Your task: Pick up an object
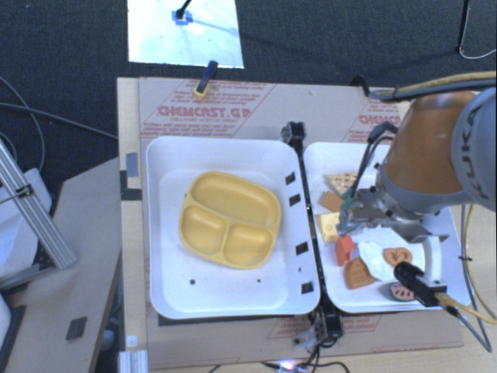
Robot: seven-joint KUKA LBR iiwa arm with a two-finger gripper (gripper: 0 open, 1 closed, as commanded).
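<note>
End effector (347, 222): mine, lowered into the right bin (446, 225) among the toy food, reaching in from the right; whether it is parted or closed, and whether it has hold of anything, I cannot tell.

Yellow block (329, 226): just beside my end effector, on its left, seemingly touching; likely the piece I am going for.

Red piece (345, 250): just below my end effector, lying flat.

Cracker wedge (341, 183): above my end effector, near the bin's far wall.

Brown slice (358, 273): further below, beside a white scrap (376, 256).

Yellow divided plate (230, 218): well to my left, in the left bin (167, 169).

Why so placed: the pieces lie loose and crowded in one bin, judged a scattered pile offering many pick targets.

Surface (256, 103): carries both bins side by side.
</note>
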